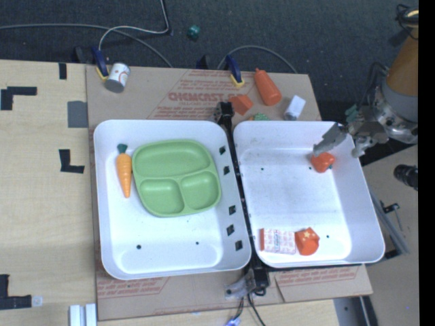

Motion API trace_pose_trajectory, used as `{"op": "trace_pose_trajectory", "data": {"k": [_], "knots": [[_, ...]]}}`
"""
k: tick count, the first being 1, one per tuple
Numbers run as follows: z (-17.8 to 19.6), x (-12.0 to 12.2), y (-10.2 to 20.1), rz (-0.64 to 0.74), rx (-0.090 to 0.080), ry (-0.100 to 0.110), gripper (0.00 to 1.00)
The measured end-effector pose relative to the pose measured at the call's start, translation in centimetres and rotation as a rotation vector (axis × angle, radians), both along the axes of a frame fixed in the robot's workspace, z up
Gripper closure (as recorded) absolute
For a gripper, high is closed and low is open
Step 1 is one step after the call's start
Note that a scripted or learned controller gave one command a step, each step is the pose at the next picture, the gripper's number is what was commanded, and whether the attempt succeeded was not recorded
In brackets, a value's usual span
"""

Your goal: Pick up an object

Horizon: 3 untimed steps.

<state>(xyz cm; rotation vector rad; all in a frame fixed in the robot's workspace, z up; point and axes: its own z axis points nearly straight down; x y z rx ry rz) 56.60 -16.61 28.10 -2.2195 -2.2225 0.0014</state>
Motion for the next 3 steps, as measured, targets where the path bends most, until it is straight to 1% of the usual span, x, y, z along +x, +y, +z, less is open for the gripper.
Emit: {"op": "trace_pose_trajectory", "data": {"k": [1,2,3], "knots": [[-7.8,5.2,-5.8,-0.002,-0.001,0.003,0.00],[-3.5,8.7,-4.8,0.001,-0.001,-0.003,0.00],[-14.6,7.7,-5.7,0.000,0.000,0.003,0.00]]}}
